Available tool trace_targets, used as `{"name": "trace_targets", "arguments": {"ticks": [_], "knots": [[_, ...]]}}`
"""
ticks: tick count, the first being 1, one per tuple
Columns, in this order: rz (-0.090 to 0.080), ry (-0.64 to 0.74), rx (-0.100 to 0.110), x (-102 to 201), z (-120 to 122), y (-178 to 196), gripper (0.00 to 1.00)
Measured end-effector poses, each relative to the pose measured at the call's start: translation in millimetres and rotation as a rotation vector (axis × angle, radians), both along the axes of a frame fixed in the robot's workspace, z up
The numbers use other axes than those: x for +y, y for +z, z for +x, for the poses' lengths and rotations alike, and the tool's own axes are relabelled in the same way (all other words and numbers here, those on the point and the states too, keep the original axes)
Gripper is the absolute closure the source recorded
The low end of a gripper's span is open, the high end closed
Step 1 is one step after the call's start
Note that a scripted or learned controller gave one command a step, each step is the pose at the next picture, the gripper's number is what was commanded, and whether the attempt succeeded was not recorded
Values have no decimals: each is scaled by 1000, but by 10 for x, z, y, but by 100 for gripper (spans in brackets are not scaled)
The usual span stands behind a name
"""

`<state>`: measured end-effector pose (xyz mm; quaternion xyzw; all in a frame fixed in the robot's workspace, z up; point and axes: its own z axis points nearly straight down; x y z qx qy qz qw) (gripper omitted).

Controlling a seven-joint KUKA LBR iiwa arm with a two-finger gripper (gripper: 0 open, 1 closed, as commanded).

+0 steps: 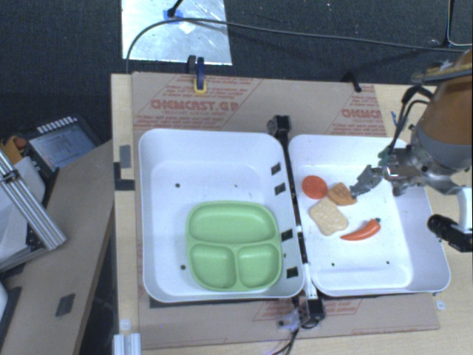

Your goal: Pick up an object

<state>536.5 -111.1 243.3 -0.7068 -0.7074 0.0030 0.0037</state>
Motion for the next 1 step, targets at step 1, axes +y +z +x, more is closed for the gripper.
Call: {"name": "trace_targets", "arguments": {"ticks": [1], "knots": [[-1,2,-12,2,22,55,0]]}}
